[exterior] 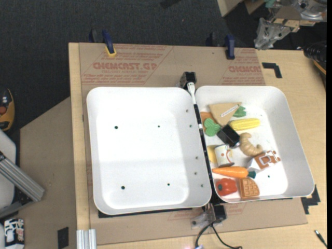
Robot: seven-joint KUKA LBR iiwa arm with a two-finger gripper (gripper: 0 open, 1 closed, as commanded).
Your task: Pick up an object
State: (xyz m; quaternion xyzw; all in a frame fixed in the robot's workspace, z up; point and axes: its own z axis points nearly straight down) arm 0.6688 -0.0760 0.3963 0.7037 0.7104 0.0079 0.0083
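Observation:
The right bin (290, 134) holds several toy foods. Among them are a tan wedge (224, 111), a yellow corn cob (245, 124), a green piece (211, 127), a black block (228, 135) and a knobbly tan piece (250, 147). Nearer the front lie an orange carrot (231, 172), a red tomato (226, 186) and a brown waffle (249, 189). My gripper (268, 34) hangs at the top right, beyond the bin's far edge and well above the bench, with nothing seen in it.
The left bin (142, 149) sits beside the right one, joined along a black divider (197, 128). Two blue clamps (109, 43) (230, 45) pin the cardboard sheet at the back. A cable plug (215, 214) sits at the front.

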